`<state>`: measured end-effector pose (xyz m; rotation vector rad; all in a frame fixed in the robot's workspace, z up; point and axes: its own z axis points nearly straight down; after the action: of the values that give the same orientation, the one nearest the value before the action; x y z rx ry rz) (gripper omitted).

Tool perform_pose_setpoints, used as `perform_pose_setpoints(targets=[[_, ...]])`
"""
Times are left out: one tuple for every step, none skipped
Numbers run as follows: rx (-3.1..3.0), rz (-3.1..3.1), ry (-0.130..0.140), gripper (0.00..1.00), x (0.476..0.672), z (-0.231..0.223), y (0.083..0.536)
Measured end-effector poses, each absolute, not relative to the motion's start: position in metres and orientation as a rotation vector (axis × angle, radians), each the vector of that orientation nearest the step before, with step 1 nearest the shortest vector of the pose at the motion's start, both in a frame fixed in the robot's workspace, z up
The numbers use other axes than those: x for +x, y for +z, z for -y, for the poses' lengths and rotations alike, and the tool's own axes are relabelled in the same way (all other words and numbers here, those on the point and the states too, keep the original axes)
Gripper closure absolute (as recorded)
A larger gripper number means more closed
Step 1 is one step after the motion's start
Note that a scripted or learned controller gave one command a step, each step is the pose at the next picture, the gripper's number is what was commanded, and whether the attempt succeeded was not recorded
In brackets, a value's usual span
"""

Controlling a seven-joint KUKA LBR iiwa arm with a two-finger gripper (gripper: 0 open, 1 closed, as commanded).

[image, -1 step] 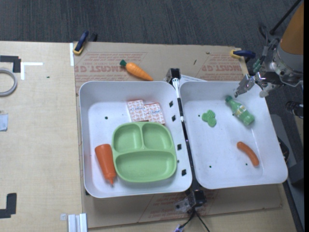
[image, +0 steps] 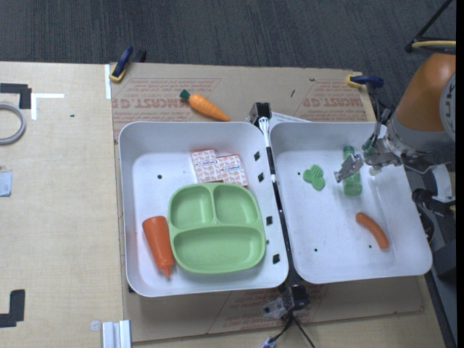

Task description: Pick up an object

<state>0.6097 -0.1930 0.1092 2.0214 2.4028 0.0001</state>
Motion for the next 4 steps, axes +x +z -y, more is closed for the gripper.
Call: perform_pose_setpoints(targets=[[2.021,-2.396,0.001,1.0,0.611,0.195,0.122],[2.022,-2.399,0.0,0.0,0.61,0.194,0.119],[1.758,-2.601,0.0,0.0,0.632,0.17,0.093],[1.759,-2.597,0.001,1.0,0.633,0.171,0.103]])
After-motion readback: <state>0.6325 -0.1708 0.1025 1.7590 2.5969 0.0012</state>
